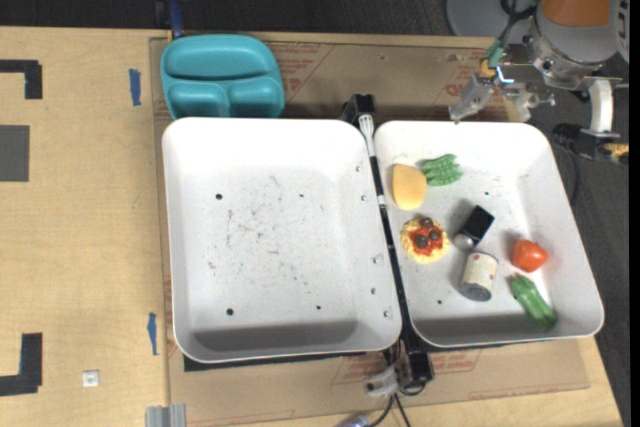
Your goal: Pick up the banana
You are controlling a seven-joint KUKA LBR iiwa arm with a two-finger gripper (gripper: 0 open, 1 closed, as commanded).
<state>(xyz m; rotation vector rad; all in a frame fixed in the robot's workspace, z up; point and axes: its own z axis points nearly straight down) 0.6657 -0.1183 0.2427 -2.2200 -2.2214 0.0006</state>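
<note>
A plump yellow piece [407, 185], the only plain yellow item that could be the banana, lies at the left side of the right bin [563, 215], next to a green leafy vegetable [440, 169]. My gripper [497, 105] hangs over the back rim of the right bin, above and to the right of the yellow piece and well apart from it. It is open, with nothing between its fingers.
The right bin also holds a round pizza-like toy [424, 238], a black block [475, 225], a small can [480, 275], a red tomato [529, 255] and a green vegetable [532, 300]. The left bin [270, 235] adjoins it. A teal tray [222, 75] sits behind.
</note>
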